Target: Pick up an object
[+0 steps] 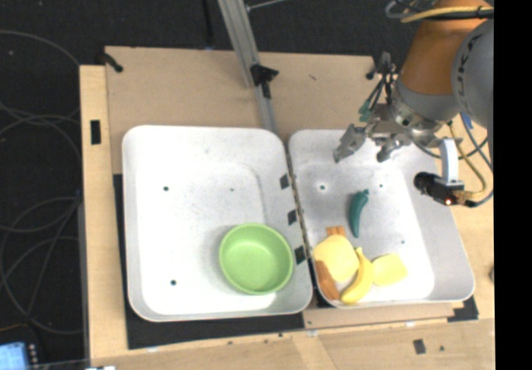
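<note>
- Left bin: shallow white tray, rounded corners, faintly speckled matte floor. Holds one item, near its front right corner.
- Right bin: same make, set against the left bin's edge. All the small pieces lie in its front half.
- Arm: grey with orange band, reaching in over the back of the right bin.
- Green bowl: round, pale green, smooth, plastic by the look; upright, open side up. Judged light and rigid; a two-finger hold would have to pinch the rim wall, and the slick surface may slip.
- Gripper: hangs above the back of the right bin, fingers spread apart, nothing between them. Well apart from every piece.
- Yellow cluster: rounded yellow lump, touching an orange piece at its left side. Probably toy food, light and stiff; crowding leaves little finger room.
- Banana: curved, yellow, glossy, leaning on the cluster near the bin's front wall. Best taken across its narrow middle.
- Yellow block: squat, soft-edged, just beside the banana.
- Teal piece: slim, slightly curved, dark green, lying alone on the bin floor. Judged the easiest pick: light, free on all sides, narrow enough to take across its width at mid-length.
</note>
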Robot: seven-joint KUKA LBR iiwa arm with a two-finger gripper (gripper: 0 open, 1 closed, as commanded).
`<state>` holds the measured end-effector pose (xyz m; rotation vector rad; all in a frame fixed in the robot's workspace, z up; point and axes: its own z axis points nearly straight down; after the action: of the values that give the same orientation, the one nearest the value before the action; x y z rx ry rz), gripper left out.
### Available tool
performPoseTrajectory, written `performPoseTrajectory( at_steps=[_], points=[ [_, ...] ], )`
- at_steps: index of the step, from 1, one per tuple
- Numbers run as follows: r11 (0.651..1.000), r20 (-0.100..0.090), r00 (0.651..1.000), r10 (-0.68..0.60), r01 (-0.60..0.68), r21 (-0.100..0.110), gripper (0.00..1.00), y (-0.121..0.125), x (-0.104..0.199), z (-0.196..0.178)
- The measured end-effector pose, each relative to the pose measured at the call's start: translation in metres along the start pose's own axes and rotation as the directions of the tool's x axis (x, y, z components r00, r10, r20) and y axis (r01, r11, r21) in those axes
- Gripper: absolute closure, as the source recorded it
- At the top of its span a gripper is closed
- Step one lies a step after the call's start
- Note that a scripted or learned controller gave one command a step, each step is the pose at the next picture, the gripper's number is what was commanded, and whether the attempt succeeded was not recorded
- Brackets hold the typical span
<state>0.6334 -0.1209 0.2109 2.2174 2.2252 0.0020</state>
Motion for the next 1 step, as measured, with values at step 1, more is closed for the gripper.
performPoseTrajectory(
  at_steps=[1],
  points=[
    [1.0,0.0,1.0,0.0,0.0,0.0,0.0,0.0,0.0,0.0]
  ],
)
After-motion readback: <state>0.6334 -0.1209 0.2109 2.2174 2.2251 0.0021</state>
